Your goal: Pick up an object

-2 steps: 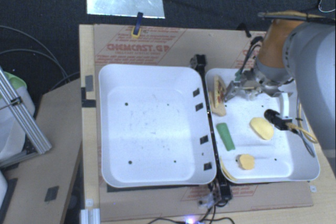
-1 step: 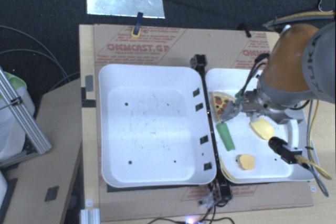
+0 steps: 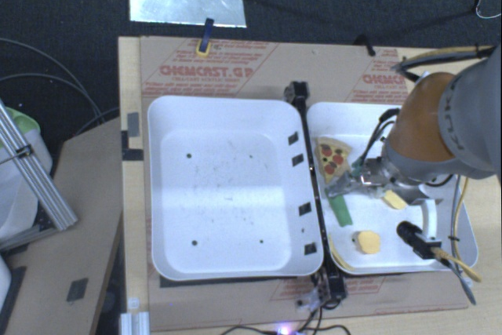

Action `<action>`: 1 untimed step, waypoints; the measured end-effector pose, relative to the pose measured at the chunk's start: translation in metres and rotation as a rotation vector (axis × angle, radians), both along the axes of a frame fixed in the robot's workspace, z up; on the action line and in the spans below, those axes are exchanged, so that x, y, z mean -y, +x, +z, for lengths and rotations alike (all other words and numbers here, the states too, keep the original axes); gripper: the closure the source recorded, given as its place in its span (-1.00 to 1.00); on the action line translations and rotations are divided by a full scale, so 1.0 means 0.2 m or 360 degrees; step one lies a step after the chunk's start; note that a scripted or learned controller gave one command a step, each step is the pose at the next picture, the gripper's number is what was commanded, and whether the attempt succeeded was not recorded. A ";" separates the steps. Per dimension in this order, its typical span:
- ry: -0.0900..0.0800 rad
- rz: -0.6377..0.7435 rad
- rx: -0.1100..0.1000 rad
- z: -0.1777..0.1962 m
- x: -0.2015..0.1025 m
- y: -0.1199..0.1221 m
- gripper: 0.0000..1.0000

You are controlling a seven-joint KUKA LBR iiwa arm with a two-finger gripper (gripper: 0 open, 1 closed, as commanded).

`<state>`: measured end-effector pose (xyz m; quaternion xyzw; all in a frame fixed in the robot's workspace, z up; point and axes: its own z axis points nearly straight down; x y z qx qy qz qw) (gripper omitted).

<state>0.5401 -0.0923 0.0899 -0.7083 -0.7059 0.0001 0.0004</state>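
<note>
the grey arm (image 3: 463,121), with its orange band (image 3: 420,125), reaches in from the right and hangs over the right bin (image 3: 345,110). its gripper (image 3: 343,186) sits low over the left part of that bin, close to the divider between the two bins. from this angle it is not possible to tell whether the gripper is open or closed, and nothing can be seen held in it. the things to pick all lie in the right bin. a toy pizza slice (image 3: 333,155) lies just above the gripper, near the bin's left wall. a green stick (image 3: 340,210) lies just below the gripper, seemingly touching its tip. a round yellow lump (image 3: 367,242) rests near the bin's front edge, apart from the rest. a smaller yellow piece (image 3: 394,201) shows partly under the wrist. the left bin (image 3: 220,184) shows a white floor with a few dark specks. both bins stand on a printed cardboard sheet (image 3: 235,67).
</note>
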 end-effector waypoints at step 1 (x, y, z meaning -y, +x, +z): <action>0.0002 0.0005 -0.0004 0.08 -0.04 -0.28 -1.00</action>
